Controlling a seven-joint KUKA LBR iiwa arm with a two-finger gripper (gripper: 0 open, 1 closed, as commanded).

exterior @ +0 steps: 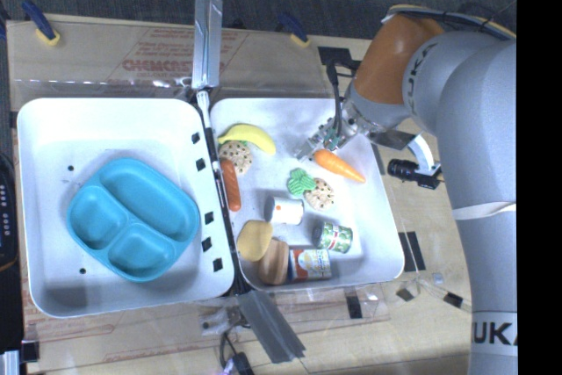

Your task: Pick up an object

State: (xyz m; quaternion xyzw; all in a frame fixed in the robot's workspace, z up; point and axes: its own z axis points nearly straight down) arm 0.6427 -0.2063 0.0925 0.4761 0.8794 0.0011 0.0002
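Jaws (pixel 327 139) hang low in the right bin (pixel 379 189), just beside the carrot (pixel 339 164). Whether they grip anything, I cannot tell.

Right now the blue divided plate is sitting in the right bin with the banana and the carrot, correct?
Not quite. The camera view shows the blue divided plate alone in the left bin. The banana and the carrot do lie in the right bin, the carrot just beside the gripper.
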